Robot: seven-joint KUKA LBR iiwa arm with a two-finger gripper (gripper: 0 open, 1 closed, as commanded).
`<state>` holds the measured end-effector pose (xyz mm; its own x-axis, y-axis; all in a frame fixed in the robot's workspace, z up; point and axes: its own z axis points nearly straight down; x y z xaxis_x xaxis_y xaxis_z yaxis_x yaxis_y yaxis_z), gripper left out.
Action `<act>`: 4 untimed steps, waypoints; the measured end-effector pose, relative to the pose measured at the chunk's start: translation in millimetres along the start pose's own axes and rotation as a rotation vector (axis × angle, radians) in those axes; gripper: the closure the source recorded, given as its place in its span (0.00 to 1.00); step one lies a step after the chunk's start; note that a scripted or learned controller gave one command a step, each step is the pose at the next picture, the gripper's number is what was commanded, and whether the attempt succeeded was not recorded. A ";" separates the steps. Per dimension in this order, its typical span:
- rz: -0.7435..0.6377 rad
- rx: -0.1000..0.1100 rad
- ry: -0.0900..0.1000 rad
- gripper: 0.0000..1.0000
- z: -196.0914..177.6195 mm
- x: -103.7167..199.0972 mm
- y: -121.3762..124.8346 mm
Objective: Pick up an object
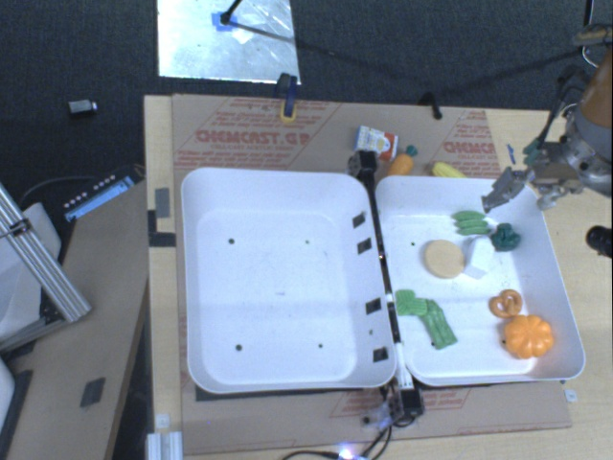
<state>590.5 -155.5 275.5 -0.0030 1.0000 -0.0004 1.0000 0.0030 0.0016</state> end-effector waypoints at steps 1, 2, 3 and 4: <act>0.001 -0.006 0.000 0.00 163.3 4.5 -16.8; -0.002 -0.014 -0.003 0.00 184.5 46.3 56.9; -0.002 -0.004 0.000 1.00 180.9 47.7 53.9; -0.001 -0.002 0.001 1.00 166.7 56.7 76.1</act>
<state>666.7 -98.6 109.0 -0.0043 1.0000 0.0001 1.0000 0.0043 0.0032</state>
